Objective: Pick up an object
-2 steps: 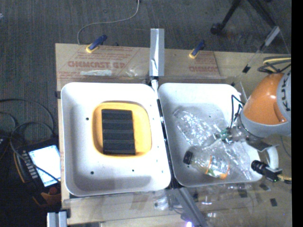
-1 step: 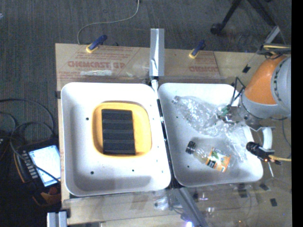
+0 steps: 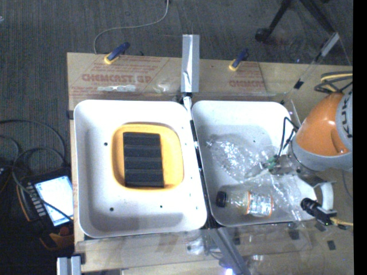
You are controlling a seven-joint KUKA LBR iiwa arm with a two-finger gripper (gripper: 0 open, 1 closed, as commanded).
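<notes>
Yellow tray (image 3: 148, 157) with a black ribbed insert lies in the left bin (image 3: 86, 171). Right bin (image 3: 241, 110) holds crumpled clear plastic (image 3: 235, 153) and a bottle (image 3: 248, 201) on its side. Gripper (image 3: 278, 164), over the plastic; its opening cannot be told.

place: robot lab | evidence: clamped bench (image 3: 80, 79), white bins (image 3: 86, 153) (carpet, loose cables (image 3: 132, 24))

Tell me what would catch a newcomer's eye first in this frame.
Probably the yellow sponge with a black ribbed top, lying alone in the middle of the left bin. Next, the orange band of the arm looming over the right bin's right edge, where a clear plastic bottle lies on its side near the front beside crumpled clear plastic.
</notes>
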